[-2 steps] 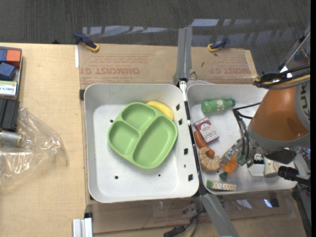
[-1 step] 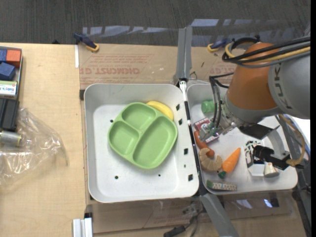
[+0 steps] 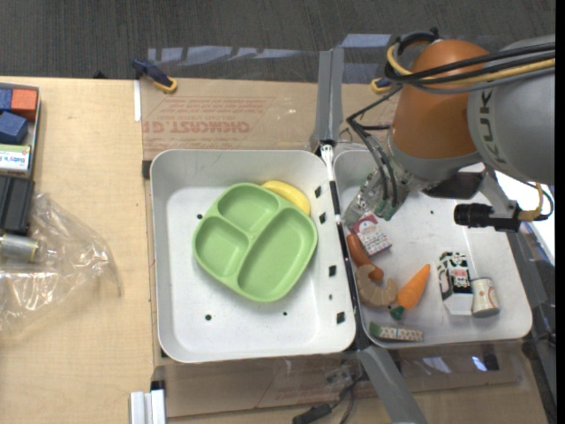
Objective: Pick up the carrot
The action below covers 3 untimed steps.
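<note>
one smooth tapered orange carrot (image 3: 413, 288) lies at five o'clock in the right bin (image 3: 516, 263). the gripper (image 3: 375, 200) hangs at eleven; jaw state: cannot tell. one glossy green three-compartment plate (image 3: 256, 241) fills the left bin (image 3: 177, 263).

Wooden bench under dark carpet, seen from above.

A pale wood bench (image 3: 79, 343) fills the lower left; beyond its far edge lies dark grey carpet (image 3: 221, 11). A sheet of brown cardboard (image 3: 229, 117) with reversed red print lies flat behind the bins, a yellow clamp (image 3: 161, 80) at its far left corner. A grey metal rail (image 3: 329, 95) runs toward the back. Crumpled clear plastic (image 3: 53, 254) sits at the left edge, near a box of coloured blocks (image 3: 18, 117). Light is even and soft.
</note>
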{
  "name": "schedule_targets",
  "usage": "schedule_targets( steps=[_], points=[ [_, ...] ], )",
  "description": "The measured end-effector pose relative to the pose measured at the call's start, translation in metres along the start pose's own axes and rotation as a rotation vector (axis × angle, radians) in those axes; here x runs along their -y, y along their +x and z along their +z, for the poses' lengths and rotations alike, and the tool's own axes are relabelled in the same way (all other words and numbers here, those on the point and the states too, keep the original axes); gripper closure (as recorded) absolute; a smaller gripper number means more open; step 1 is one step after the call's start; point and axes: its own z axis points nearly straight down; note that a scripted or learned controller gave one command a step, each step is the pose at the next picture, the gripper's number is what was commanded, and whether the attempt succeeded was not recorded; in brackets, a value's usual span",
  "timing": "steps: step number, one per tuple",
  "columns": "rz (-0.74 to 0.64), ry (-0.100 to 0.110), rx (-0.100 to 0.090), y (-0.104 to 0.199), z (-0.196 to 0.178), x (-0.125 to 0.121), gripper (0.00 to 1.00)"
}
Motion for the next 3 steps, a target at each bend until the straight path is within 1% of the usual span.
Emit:
schedule_targets(
  steps=[1, 2, 3],
  points=[
    [0.000, 0.000, 0.000, 0.000, 0.000, 0.000, 0.00],
    [0.287, 0.003, -0.002, 0.063, -0.001, -0.051, 0.00],
    [0.555, 0.006, -0.003, 0.094, 0.035, -0.051, 0.00]
  ],
)
